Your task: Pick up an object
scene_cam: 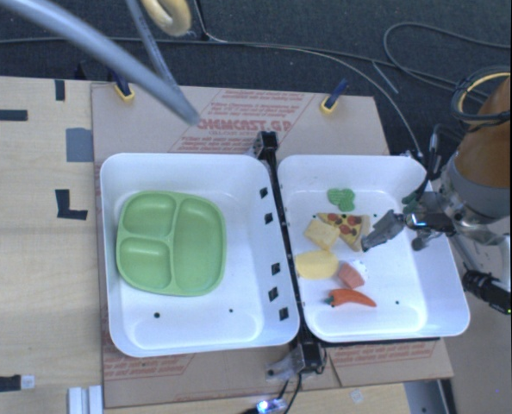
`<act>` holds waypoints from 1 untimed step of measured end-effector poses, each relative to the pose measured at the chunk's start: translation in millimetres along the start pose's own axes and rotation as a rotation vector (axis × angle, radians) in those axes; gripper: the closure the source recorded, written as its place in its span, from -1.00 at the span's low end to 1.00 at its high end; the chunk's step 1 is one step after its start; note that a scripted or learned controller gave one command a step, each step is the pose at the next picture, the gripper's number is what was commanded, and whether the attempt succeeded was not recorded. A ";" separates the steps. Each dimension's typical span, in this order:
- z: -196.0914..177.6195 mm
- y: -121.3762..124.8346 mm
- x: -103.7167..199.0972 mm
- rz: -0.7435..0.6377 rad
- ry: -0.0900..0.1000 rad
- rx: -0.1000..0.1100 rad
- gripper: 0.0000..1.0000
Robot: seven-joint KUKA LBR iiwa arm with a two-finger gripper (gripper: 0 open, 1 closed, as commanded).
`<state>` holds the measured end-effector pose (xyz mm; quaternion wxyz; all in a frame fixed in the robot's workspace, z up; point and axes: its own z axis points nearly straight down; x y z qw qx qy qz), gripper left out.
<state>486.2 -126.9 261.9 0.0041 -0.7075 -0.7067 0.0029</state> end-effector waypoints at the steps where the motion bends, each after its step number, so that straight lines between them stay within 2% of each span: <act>1: -4.1 1.7 0.1 -0.003 -0.002 -0.009 -1.00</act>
